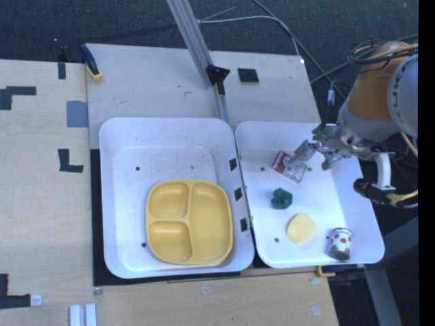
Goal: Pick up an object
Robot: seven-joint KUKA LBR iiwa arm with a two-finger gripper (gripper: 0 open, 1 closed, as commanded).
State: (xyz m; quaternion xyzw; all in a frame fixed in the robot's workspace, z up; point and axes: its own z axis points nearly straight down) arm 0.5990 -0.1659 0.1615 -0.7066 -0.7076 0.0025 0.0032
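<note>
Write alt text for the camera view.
A grey robot arm's gripper reaches into the right white bin, at a red-and-white packet; a dark green lump, a pale yellow round piece and a small spotted object lie nearby. The left white bin holds a yellow divided tray.

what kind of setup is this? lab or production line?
Most likely a robotics lab test bench: two white bins holding a yellow divided tray and small odd objects, tape marks on the bench, loose cables behind, and the gripper reaching in.

Grey arm (401,80) with orange band entering from the frame's right edge, wrist angled down and leftward, gripper (297,161) at centre right, tilted toward lower left
</note>
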